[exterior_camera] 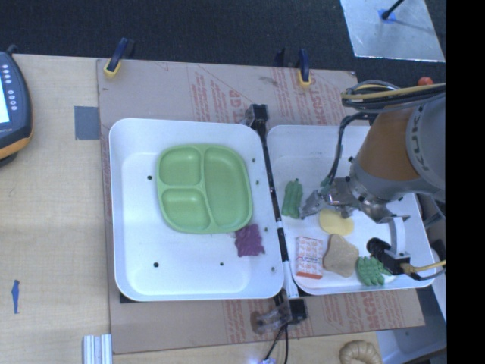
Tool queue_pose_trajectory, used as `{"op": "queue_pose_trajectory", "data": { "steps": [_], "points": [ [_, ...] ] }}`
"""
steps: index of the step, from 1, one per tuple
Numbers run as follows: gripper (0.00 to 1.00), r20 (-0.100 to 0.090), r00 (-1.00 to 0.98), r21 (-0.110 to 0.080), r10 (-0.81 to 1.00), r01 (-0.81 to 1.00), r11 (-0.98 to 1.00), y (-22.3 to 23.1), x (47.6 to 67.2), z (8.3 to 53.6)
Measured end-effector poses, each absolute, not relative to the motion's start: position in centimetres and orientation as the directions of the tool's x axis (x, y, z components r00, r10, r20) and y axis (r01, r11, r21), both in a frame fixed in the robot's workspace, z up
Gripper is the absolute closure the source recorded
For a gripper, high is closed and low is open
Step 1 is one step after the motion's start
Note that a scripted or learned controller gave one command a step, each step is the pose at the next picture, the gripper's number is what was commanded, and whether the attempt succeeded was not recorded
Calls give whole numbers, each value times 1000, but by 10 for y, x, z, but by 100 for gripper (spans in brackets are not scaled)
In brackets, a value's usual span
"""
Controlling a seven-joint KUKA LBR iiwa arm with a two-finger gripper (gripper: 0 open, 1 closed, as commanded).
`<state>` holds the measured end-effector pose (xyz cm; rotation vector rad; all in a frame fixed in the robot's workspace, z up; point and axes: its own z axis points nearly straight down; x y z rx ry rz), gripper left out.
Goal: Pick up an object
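Left white plastic bin (pixel 132 203): smooth green three-compartment plate (pixel 204 189), plus a lumpy purple cluster (pixel 248 240) touching the plate's lower right corner. Right white bin (pixel 303 146): ribbed green pickle-shaped piece (pixel 292 199), glossy yellow rounded lump (pixel 335 223), flat red-and-white packet (pixel 308 257), rough tan wedge (pixel 341 256), bumpy green leafy piece (pixel 370 271). Metal gripper (pixel 317 203) sits low between pickle and yellow lump; can't tell its grip state.

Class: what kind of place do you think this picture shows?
Probably a robotics lab test bench: a robot arm over two white bins of small toys, a cardboard sheet clamped down, and a handheld control pendant.
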<state>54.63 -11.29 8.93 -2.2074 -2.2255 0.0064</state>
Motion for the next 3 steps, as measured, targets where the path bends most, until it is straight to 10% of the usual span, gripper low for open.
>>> {"op": "queue_pose_trajectory", "data": {
  "steps": [1, 2, 3],
  "points": [
    [0, 1, -2, -8, 1000, 1000, 2, -133, 500, 91],
    [0, -6, 2, 6, 1000, 1000, -1, -217, 521, 170],
    [0, 6, -12, -8, 1000, 1000, 12, -117, 486, 165]
  ]
}}
